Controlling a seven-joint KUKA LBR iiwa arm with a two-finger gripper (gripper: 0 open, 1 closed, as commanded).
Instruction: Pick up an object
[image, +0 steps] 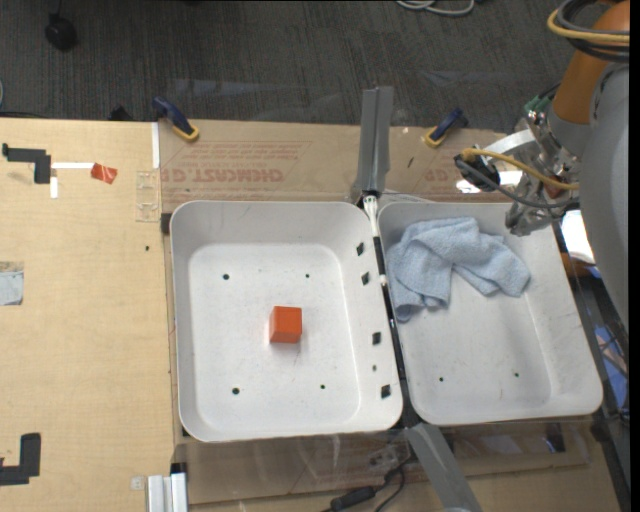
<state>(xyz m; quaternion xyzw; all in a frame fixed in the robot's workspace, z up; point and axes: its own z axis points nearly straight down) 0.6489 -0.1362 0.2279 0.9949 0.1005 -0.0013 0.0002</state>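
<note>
An orange-red cube (285, 325) lies alone near the middle of the left bin (200, 380). A crumpled blue-grey towel (450, 262) is spread across the far left part of the right bin (560, 380). My gripper (522, 218) hangs over the far right corner of the right bin, just beyond the towel's right end. The grey arm with its orange band (580, 90) rises behind it. Nothing can be seen held in the gripper.
A grey upright post (375, 140) stands behind the seam between the bins. Two clamps (175, 118) (445, 125) grip the cardboard backing. Cables (485, 170) loop beside the wrist. A wooden board (70, 300) with a small red tag (103, 173) lies left of the bins.
</note>
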